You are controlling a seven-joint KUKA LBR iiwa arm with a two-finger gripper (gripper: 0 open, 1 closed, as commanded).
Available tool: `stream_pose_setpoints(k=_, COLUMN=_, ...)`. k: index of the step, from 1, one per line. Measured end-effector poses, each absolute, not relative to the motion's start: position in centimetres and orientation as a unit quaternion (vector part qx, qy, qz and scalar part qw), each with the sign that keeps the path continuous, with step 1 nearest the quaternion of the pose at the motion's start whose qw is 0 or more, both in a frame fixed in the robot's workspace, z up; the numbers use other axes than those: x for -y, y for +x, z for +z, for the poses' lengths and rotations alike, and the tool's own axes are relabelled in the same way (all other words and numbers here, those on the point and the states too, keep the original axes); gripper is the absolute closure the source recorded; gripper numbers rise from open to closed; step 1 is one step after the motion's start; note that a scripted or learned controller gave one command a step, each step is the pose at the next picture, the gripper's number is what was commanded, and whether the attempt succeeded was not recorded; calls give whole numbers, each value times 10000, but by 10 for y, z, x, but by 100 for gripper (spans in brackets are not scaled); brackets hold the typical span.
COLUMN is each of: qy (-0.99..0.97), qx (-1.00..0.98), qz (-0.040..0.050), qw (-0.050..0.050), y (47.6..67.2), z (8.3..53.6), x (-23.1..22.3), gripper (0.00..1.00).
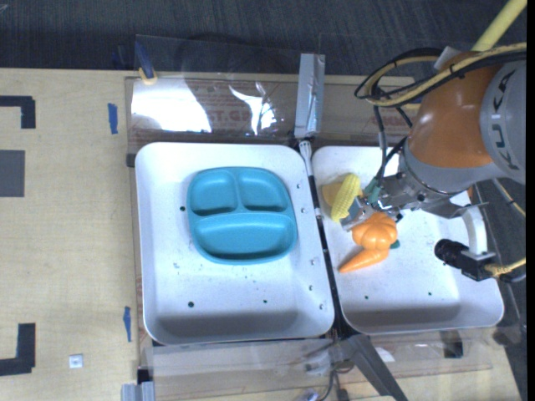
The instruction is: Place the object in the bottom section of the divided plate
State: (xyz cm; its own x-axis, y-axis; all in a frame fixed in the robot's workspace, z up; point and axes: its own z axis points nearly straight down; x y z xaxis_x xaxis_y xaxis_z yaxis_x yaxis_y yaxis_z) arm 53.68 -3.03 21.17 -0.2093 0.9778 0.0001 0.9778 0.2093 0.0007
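The robot's hand (374, 200) hovers low in the right bin (435, 299), over an orange toy pepper (375, 232); its grip cannot be told. The pepper looks light, smooth and rounded, best pinched across its middle. The blue divided plate (242, 213) waits in the left bin (226, 307).

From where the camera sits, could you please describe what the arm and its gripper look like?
The arm is grey with a broad, rounded orange band above the wrist, and dark letters show on the grey shell at the right. Black and yellow cables loop over the band, and a yellow hose runs off to the upper right. The gripper is small, dark and metallic, with a bit of teal on it.
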Motion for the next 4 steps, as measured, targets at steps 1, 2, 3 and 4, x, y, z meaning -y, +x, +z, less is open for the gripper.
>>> stream_pose_setpoints(k=1, qy=6626, qx=-7489, qz=-3, qw=3, y=577, z=183, x=-46, gripper=100)
stream_pose_setpoints(k=2, qy=6970, qx=-7171, qz=3, qw=8, y=587, z=184, x=-54, gripper=100)
stream_pose_setpoints(k=3, qy=6594, qx=-7518, qz=-1, qw=-5, y=606, z=148, x=-126, gripper=100)
stream_pose_setpoints(k=4, qy=6602, qx=-7511, qz=5, qw=7, y=607, z=149, x=-124, gripper=0)
